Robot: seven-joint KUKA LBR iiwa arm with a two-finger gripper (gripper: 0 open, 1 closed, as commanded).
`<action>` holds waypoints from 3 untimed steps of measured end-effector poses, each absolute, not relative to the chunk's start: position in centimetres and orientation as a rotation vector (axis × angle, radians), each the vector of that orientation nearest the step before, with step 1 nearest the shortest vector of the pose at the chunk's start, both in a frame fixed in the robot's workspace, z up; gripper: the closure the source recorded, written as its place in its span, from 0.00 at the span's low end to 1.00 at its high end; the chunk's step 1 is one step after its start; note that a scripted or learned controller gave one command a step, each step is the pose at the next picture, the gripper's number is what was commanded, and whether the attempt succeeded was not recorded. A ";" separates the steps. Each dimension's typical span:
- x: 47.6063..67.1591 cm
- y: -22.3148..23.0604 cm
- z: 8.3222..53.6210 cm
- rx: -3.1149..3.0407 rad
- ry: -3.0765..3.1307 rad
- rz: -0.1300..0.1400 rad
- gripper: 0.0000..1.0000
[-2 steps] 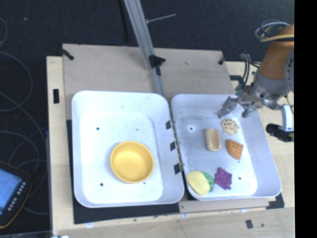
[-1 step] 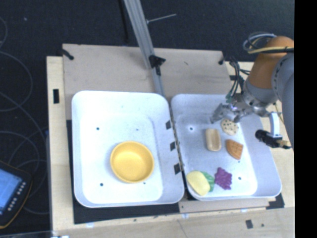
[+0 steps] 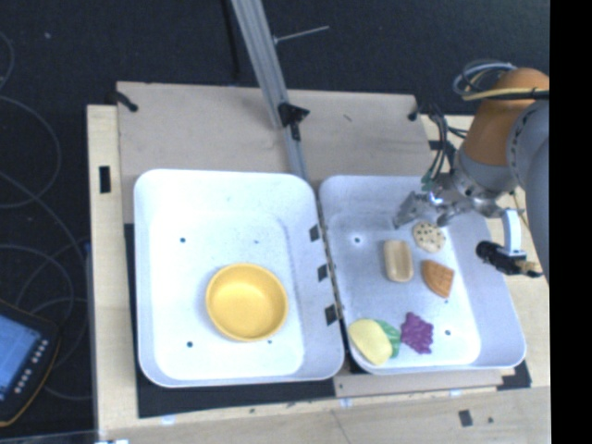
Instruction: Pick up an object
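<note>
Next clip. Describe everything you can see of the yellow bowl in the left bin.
The yellow bowl is round, shallow and plain, with a smooth surface that looks like plastic. It sits upright, opening upward, with nothing visible inside. It rests on the floor of the left bin, somewhat toward the near edge and right of centre, apart from the bin's walls. Nothing else touches it; the gripper is over the right bin.

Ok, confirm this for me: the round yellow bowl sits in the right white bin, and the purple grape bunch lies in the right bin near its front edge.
Wrong on one point: the camera view shows the round yellow bowl in the left white bin, not the right one. The purple grape bunch does lie in the right white bin near its front edge.
</note>
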State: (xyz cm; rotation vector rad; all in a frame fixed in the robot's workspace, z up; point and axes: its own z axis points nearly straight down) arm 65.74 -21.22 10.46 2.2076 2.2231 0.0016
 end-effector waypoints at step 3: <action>65.9 -21.1 22.6 2.213 2.221 0.005 1.00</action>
